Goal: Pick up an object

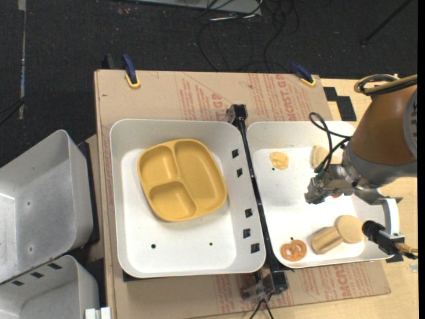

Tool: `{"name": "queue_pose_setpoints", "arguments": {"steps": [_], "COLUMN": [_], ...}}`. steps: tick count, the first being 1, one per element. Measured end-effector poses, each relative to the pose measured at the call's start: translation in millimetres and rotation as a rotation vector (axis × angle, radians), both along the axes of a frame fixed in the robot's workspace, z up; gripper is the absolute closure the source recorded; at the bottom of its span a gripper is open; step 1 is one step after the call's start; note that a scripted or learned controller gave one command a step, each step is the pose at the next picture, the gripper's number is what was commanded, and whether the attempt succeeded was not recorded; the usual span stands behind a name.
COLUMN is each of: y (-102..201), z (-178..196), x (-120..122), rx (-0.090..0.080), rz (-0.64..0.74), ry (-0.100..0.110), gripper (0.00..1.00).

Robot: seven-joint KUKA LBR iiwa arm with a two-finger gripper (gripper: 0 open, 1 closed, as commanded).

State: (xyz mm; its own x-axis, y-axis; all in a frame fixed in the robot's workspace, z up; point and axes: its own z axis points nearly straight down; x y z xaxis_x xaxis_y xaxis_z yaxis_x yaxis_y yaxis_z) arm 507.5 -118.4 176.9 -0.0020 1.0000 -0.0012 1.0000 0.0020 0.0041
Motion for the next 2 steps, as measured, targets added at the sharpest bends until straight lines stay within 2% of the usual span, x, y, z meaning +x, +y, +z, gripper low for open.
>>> {"name": "queue_pose_setpoints", "arguments": {"steps": [2], "y": [3], "z": [96], "x": [2], "rx": [-0.001], "rz": [0.002], "ry": [-0.003], "gripper": [1.0]}}
